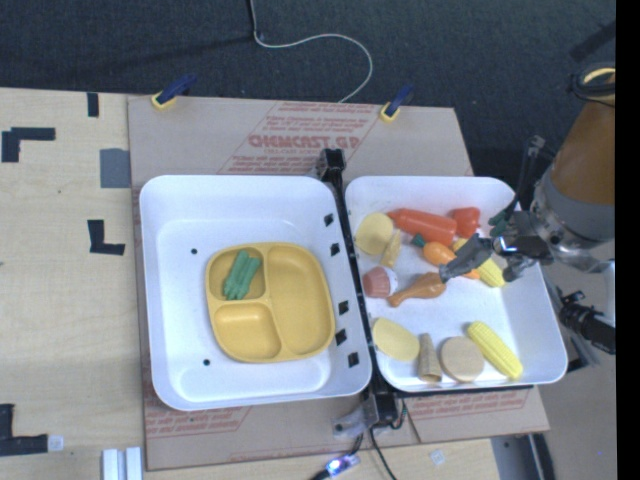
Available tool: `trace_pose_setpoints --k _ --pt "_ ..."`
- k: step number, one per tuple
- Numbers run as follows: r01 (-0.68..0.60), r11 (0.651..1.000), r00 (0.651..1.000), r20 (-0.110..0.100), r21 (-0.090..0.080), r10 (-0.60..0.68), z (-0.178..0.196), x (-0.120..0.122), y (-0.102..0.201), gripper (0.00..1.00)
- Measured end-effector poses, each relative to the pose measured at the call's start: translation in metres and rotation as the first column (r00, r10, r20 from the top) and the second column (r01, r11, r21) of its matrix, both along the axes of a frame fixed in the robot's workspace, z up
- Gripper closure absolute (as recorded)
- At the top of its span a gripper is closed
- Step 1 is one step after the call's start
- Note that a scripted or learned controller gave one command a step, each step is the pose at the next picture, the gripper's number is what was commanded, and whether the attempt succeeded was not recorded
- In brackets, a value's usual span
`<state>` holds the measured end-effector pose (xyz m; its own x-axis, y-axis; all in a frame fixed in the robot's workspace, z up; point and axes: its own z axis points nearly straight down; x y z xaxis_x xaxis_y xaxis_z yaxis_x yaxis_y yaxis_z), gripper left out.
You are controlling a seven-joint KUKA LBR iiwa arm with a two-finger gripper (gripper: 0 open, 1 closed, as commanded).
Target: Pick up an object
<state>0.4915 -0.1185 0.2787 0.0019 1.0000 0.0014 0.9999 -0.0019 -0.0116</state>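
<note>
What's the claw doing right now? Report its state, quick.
Claw: low over the right bin, among the toy food near the chicken drumstick. Open or shut cannot be told, and nothing is visibly held.

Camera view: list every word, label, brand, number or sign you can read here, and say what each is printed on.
"CHEMCAST GP": red print on the brown board under the two white bins, near its far edge, seemingly upside down; my reading is uncertain.
Smaller red lines around it: too blurred to read.
Red print on the board's near edge, below the left bin: too blurred to read.
Black marks on the bench at left: shapes, not letters.
</note>
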Motion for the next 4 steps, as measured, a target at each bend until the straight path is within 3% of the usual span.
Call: trace_pose_setpoints --k 1,4 --pt "-0.003 1.0 1.0 0.01 -0.001 0.003 0.005 0.002 0.0 0.0" --pt "-0.002 1.0 1.0 0.004 0.0 0.002 -0.131 0.006 -0.005 0.0"
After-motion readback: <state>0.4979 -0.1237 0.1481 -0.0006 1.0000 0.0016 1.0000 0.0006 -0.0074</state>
